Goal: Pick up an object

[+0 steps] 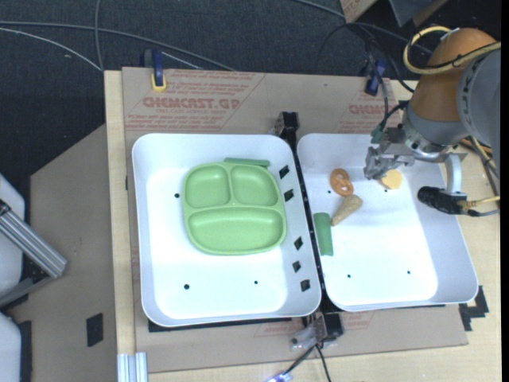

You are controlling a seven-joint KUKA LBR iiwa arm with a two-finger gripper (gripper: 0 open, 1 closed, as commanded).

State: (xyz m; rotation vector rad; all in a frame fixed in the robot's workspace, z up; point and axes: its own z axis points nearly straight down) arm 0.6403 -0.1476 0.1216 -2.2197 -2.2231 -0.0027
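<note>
The hand (382, 168) is hovering low by the right bin's (445, 289) far edge, right beside a yellow piece (392, 181); its grip I cannot tell. Nothing looks lifted yet.

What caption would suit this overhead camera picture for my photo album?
Robot arm's tool lowered over a yellow piece in the right bin; a green divided plate lies in the left bin.

Green divided plate (234, 209), left bin (159, 277)
</note>
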